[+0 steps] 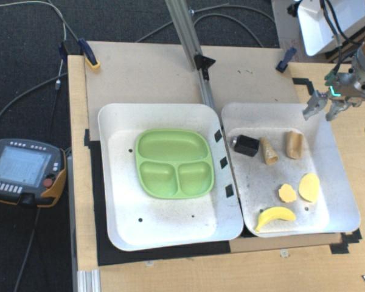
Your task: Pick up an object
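Observation:
The right bin [328,163] holds a black block [246,145], a tan cone-shaped piece [268,151], a tan bread-like cylinder [294,145], two yellow slices [309,187] [286,193] and a yellow banana [275,216]. My gripper [323,107] hovers over the bin's far right corner, above and to the right of the bread-like cylinder. Its two fingers are spread apart and nothing sits between them.
A green divided plate [173,163] lies in the left bin [118,224]. A metal pole [188,35] slants down to the gap between the bins. Blue clamps [88,53] [286,58] grip the board's far corners. A teach pendant [24,172] rests on the floor at left.

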You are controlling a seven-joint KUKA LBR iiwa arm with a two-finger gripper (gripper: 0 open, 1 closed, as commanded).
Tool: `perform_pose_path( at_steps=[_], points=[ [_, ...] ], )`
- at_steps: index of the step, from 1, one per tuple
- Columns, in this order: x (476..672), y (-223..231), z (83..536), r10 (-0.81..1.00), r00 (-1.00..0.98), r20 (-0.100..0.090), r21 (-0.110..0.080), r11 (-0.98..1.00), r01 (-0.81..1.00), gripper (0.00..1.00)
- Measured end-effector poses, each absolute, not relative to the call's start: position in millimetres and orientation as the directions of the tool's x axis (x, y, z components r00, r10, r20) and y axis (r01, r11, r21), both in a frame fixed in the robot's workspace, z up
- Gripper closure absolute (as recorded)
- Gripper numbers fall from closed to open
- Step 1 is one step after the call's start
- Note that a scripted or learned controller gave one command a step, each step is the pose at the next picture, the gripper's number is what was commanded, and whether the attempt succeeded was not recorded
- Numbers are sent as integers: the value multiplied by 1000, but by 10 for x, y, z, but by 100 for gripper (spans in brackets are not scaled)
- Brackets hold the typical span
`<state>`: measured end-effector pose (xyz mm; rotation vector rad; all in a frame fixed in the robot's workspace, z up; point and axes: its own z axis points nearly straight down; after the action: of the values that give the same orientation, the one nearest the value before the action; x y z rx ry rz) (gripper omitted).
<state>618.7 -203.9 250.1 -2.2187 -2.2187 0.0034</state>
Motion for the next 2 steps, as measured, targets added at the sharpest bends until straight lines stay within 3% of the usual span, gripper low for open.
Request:
perform_pose_path(
  at_steps=[1,2],
  points=[
    [6198,-2038,2524,1000,-1,0,0,1,1000,0],
    [6188,-2018,1896,1000,0,2,-5,0,1000,0]
  ],
)
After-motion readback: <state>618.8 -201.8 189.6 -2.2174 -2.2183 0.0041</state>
